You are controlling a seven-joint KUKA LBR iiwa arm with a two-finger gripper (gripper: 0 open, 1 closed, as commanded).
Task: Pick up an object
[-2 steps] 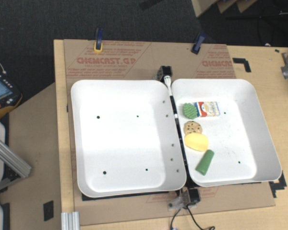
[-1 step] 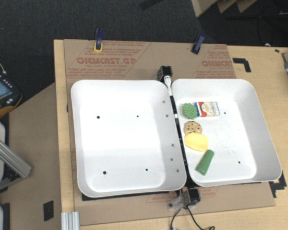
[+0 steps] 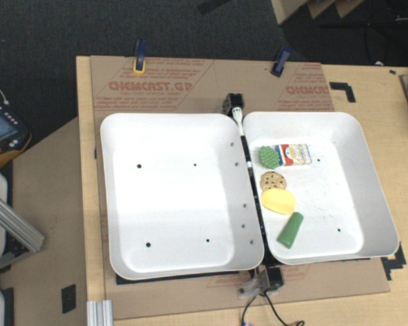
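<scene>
Just five small objects (image 3: 280,194) in right bin (image 3: 353,182)

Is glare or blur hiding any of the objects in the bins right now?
Camera view: lighting is even and the bins read bright white but not blown out; the green cylinder, yellow piece, cookie and small carton in the right bin show clearly, edges slightly soft, shadows faint.

smooth white plastic bins (image 3: 170,131); cardboard base (image 3: 211,80)
</scene>
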